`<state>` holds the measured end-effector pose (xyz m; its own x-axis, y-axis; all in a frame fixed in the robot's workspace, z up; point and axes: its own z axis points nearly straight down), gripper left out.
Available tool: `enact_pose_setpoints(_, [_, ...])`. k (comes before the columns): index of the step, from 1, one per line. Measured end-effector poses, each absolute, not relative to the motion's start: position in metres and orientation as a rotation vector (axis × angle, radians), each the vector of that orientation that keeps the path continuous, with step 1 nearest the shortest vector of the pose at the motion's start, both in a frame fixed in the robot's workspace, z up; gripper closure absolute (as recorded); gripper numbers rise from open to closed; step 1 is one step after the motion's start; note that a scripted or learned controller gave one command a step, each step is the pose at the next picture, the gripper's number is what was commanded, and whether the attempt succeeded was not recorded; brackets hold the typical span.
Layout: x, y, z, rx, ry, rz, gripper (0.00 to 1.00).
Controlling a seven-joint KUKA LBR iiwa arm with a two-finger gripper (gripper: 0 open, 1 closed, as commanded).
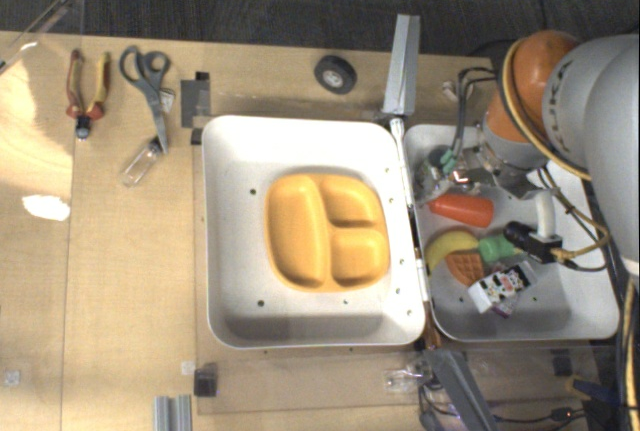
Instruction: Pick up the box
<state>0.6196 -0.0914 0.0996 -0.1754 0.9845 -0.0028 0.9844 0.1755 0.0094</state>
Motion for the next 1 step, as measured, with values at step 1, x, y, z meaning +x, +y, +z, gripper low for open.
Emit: enact_pose_setpoints(1, [0.6218,-0.0897,0.1109,2.002,2.405,0.013,1.0])
